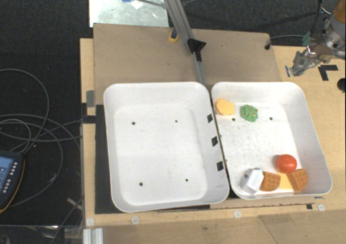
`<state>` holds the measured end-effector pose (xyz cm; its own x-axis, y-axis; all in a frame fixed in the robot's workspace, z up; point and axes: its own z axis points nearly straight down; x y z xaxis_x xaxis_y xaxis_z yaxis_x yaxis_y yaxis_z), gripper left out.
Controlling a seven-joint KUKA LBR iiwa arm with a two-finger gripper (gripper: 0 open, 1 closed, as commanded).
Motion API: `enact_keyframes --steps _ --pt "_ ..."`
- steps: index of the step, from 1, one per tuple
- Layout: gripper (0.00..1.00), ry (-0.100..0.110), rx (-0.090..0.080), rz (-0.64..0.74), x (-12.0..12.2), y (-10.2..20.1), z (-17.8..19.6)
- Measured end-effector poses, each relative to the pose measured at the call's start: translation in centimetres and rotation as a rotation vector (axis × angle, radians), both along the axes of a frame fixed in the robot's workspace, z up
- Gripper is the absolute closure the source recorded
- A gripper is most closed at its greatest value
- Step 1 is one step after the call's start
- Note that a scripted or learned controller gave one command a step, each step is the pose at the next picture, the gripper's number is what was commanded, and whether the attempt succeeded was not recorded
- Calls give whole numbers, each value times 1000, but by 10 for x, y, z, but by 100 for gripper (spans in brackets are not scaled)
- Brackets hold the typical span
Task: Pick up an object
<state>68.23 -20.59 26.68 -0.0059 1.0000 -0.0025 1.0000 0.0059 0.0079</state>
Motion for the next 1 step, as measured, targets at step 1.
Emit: enact_keyframes --steps 1 --pt "100 5 3 4 6 54 -10"
